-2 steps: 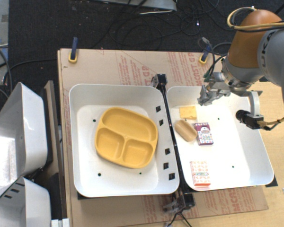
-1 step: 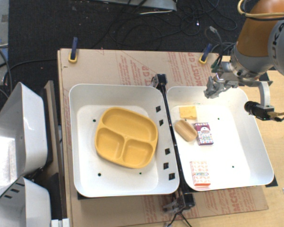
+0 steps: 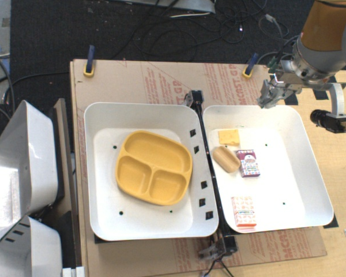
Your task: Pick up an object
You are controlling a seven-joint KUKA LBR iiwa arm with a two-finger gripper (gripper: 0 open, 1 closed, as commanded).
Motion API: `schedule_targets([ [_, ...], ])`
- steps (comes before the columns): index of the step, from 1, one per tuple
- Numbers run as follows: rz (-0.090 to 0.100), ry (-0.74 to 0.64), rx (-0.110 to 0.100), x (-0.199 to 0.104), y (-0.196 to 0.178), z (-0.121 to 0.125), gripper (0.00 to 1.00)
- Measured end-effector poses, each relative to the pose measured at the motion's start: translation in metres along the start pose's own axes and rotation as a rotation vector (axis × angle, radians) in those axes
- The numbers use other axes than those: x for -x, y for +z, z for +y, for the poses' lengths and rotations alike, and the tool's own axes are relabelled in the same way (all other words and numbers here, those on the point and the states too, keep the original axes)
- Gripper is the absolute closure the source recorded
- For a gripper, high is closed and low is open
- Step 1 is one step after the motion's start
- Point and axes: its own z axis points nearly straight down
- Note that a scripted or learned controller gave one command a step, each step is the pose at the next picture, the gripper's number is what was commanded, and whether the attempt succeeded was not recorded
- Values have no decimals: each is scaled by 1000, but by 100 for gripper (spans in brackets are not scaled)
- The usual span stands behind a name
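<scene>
The bench (image 3: 138, 77), covered with brown cardboard, carries two shallow white bins side by side. The left bin (image 3: 98, 172) holds a yellow divided plate (image 3: 154, 167) with three compartments, lying flat and a little skewed near the bin's middle. The right bin (image 3: 300, 172) holds four small things: a flat red-and-white packet (image 3: 244, 211) near the front edge, a tan bread roll (image 3: 225, 158) toward the bin's left side, a small dark red carton (image 3: 248, 163) touching or just beside the roll on its right, and a pale yellow cheese slice (image 3: 229, 137) just behind the roll. The arm (image 3: 328, 22) hangs above the far right corner of the right bin, its gripper (image 3: 270, 97) over the bin's back rim, well apart from all four things. Whether its fingers are spread or pressed together cannot be told.
</scene>
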Motion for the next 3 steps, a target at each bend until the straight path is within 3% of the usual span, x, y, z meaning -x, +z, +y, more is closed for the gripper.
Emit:
schedule_targets([
  [3, 3, -4, -8, -171, 39, -38, 100],
])
